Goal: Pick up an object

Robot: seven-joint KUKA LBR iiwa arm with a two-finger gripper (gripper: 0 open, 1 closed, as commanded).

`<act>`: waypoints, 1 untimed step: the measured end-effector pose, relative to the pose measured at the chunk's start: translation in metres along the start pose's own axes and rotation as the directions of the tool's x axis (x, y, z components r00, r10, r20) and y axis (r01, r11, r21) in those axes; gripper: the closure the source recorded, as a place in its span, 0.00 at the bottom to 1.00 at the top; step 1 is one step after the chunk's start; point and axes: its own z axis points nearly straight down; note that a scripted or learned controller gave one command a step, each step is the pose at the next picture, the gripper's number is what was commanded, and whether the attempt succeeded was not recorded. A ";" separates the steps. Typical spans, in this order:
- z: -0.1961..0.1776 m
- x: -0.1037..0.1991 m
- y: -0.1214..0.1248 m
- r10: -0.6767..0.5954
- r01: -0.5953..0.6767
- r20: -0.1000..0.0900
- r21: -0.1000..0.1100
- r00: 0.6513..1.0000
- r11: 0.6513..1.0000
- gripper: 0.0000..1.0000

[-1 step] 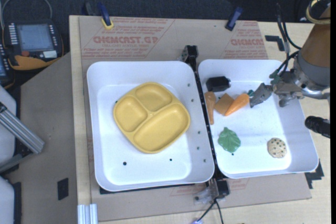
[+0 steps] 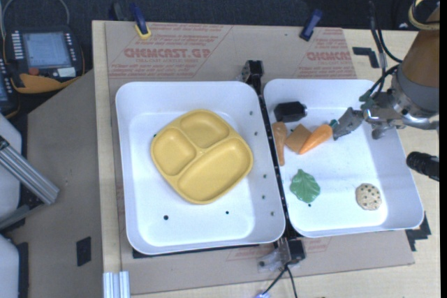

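Observation:
My gripper (image 2: 347,123) hangs low over the upper right part of the right bin (image 2: 398,216), reaching in from the right. Its tip is right beside the right end of an orange carrot piece (image 2: 319,137), and I see nothing held in it. An orange wedge (image 2: 298,140) lies against the carrot on its left. A tan stick (image 2: 279,143) lies along the bin's left wall. A black object (image 2: 290,110) sits above them. A green leaf (image 2: 304,186) and a speckled cookie (image 2: 368,196) lie nearer the front.
The left bin (image 2: 133,220) holds a yellow divided plate (image 2: 202,155). A black divider with clamps (image 2: 253,70) runs between the bins. The grey and orange arm (image 2: 421,77) stands over the right bin's right edge.

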 end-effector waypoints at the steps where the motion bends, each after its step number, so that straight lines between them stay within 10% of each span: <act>1: 0.061 -0.009 -0.003 0.002 -0.002 -0.002 0.008 1.000 1.000 0.00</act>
